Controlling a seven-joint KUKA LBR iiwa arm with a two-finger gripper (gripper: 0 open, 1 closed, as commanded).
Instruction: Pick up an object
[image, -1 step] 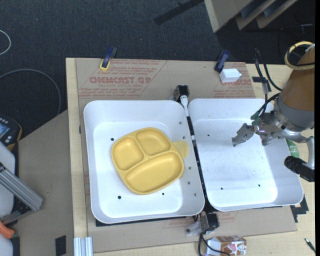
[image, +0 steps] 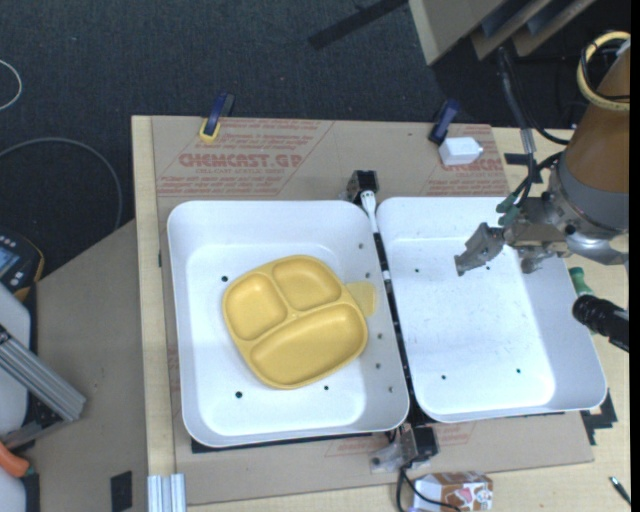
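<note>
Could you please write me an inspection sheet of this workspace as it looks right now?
Surface: cardboard-covered bench bearing two shallow white bins side by side, the left bin and the right bin.
Job's things: one yellow divided plate with three compartments, lying in the left bin, tilted relative to the bin's edges.
Clutter: small white block on the bench behind the right bin; blue clamps at the bench's back edge.
Grippers: gripper hovers over the right bin's back part, holding nothing visible.
Cables: black cables run down to the arm; a thin loop lies on the floor at left.
Surroundings: dark carpet.
</note>
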